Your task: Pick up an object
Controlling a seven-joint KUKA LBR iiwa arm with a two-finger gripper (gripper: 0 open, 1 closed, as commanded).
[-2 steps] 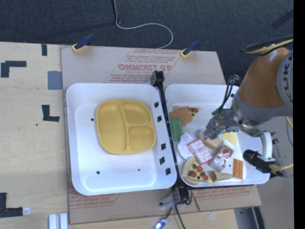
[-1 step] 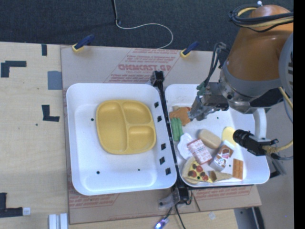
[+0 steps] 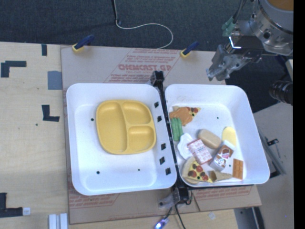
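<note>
Above right bin's (image 3: pixel 248 109) far corner, pincer (image 3: pixel 220 70) hovering

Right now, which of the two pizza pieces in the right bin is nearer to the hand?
The pizza slice at the bin's far left corner, beside the green piece, is nearer the hand. The other pizza slice lies at the near edge.

Glossy white plastic bins (image 3: pixel 81 142), matt yellow plastic tray (image 3: pixel 126 127), brown cardboard underlay (image 3: pixel 138 68).
</note>
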